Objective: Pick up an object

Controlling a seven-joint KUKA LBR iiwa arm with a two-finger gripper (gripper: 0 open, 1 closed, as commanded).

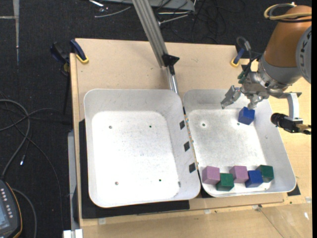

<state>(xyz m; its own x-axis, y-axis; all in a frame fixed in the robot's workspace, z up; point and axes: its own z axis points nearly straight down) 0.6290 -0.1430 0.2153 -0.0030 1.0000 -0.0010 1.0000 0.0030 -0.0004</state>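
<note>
The tool [241,100] is seen over the far part of the right bin [277,148], its two fingers spread apart with nothing clamped between them. A blue cube [246,115] lies just below and slightly right of the fingertips, toward the near side; whether it sits on the bin floor or is touched by the right finger is hard to judge. Five more blocks [237,176] are lined along the bin's near rim, well apart from the tool.
</note>
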